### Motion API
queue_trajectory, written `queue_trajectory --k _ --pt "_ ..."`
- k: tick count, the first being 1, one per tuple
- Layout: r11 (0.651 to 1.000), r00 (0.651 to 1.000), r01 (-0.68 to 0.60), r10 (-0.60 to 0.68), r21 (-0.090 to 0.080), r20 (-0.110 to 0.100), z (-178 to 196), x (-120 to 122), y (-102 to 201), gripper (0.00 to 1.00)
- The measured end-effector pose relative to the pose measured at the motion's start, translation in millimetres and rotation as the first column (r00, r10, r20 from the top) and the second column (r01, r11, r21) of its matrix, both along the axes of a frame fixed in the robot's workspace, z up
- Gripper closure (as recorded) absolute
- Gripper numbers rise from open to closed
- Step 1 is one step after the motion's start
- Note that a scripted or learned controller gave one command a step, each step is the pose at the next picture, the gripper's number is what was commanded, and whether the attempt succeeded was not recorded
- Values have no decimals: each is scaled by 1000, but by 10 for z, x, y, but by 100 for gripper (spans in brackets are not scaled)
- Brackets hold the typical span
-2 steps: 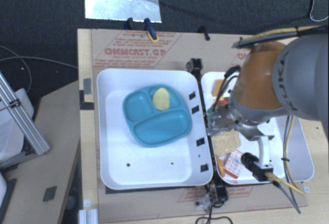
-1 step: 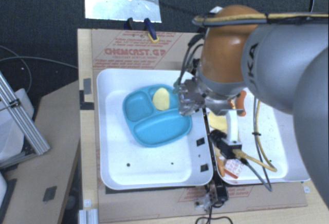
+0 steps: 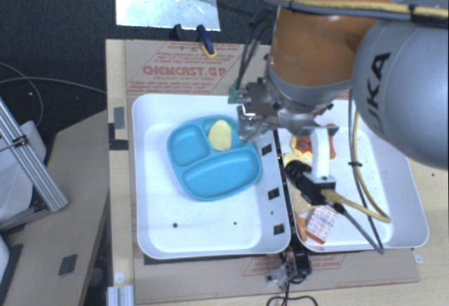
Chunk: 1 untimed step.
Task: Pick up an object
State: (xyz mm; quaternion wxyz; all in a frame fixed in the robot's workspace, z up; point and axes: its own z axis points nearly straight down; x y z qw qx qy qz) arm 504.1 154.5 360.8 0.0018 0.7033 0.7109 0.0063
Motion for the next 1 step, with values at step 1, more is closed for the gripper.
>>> queue_trajectory --k 1 --pt "1000 999 17 -17 -11 -27 -1796 -206 -683 100"
